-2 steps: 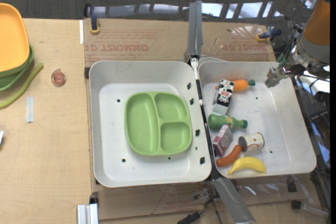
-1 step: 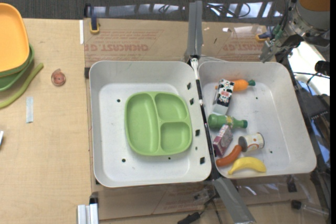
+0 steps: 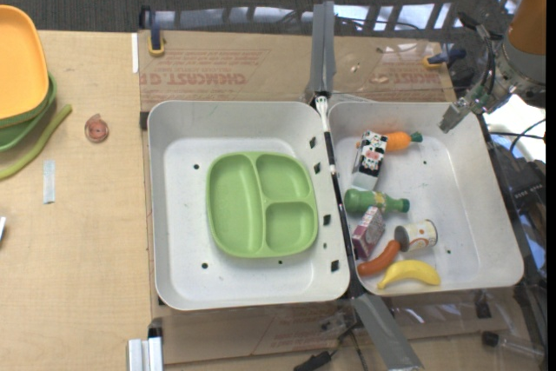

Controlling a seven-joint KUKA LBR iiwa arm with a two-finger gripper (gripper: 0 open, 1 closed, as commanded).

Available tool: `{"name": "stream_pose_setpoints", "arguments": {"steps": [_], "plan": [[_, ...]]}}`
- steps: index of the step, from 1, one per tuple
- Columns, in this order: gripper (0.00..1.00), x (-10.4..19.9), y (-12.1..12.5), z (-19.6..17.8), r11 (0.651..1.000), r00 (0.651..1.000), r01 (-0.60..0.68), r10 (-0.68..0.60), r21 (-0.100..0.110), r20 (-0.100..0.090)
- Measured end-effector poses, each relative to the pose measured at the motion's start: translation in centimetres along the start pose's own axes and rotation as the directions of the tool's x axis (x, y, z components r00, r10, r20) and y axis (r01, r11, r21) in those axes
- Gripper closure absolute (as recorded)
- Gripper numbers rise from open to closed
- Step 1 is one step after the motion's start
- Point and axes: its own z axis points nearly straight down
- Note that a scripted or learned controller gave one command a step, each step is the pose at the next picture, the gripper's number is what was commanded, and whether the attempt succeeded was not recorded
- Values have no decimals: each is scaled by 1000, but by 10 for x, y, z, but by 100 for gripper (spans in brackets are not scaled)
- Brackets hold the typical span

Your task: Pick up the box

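1. Lying in the right bin [image 3: 486, 213], the white box [image 3: 372, 159] with black patches touches a carrot [image 3: 398, 141]
2. A green bottle [image 3: 373, 202], purple carton [image 3: 370, 228], can [image 3: 417, 235], sausage [image 3: 380, 259] and banana [image 3: 409, 274] crowd below
3. A smooth green divided plate [image 3: 261, 204] fills the left bin [image 3: 174, 187]
4. Cardboard [image 3: 217, 65] reads mirrored "CHEMCREST"
5. The gripper [image 3: 456, 115] hovers at the rim; finger state unclear
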Motion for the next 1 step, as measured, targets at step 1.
{"name": "stream_pose_setpoints", "arguments": {"steps": [1], "plan": [[100, 22, 52, 26, 970, 970, -243, 243, -1, 0]]}}
